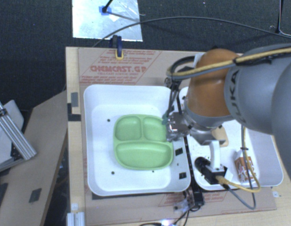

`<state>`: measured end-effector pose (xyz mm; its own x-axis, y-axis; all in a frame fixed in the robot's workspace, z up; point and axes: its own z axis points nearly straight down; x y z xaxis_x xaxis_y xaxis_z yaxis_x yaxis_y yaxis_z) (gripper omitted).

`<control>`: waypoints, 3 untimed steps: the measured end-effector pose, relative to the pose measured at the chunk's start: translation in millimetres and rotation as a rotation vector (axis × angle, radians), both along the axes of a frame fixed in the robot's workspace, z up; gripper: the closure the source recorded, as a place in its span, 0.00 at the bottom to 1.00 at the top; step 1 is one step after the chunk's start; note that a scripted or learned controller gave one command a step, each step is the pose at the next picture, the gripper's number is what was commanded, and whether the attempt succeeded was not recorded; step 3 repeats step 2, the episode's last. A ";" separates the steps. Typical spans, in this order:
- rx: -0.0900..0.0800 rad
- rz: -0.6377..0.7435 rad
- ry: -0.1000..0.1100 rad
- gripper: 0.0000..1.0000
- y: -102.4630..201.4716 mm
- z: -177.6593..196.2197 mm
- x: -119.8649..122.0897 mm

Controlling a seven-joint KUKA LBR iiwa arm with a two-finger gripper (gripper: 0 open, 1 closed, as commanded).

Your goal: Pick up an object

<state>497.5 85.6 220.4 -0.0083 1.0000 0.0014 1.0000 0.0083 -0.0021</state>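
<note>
Arm reaches in from the right, hanging over the divide between the two bins and hiding most of the right bin.

Left bin holds the green divided plate, sitting right of centre with its right edge close to that bin's right wall.

Gripper is at the plate's upper right rim, hard against the divide. Can't tell if it's wide, narrow or gripping anything; wrist hardware blocks the tips.

A small brown wrapped item lies near the right bin's right edge, well apart from the gripper.

Risks, my read:
- Plate is wide, flat and shallow, so only the thin rim is graspable. An off-centre pinch would probably let it tip or slip out on lift.
- Little room between plate rim and bin wall, so a finger could land on the wall or push the plate away.
- The loose yellow cable at the right bin's front edge could snag.
</note>
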 end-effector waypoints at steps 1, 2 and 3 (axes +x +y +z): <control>0.000 -0.001 -0.002 1.00 23.2 -5.6 -6.8; 0.000 -0.005 -0.002 0.00 22.2 -5.5 -6.6; 0.000 -0.005 -0.002 0.00 22.2 -5.5 -6.6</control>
